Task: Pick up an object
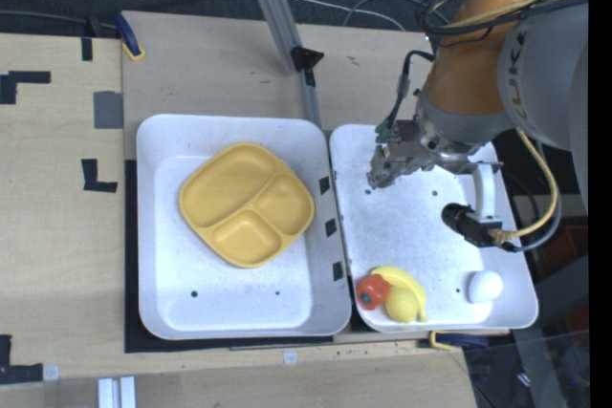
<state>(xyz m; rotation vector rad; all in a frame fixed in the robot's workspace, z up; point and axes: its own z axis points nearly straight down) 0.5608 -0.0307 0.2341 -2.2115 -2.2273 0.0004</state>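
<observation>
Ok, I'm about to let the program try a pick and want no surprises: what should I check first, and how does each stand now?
1. Things to pick lie in the right bin: ok; a red and yellow toy cluster and a white ball sit near its front edge.
2. Gripper is above a target: not ok; it hangs over bare floor at the bin's back left.
3. Gripper carries nothing: cannot tell.
4. Targets stand apart: ok; the ball is clear of the cluster.
5. Yellow divided plate is out of the way: ok; it lies in the left bin.
</observation>
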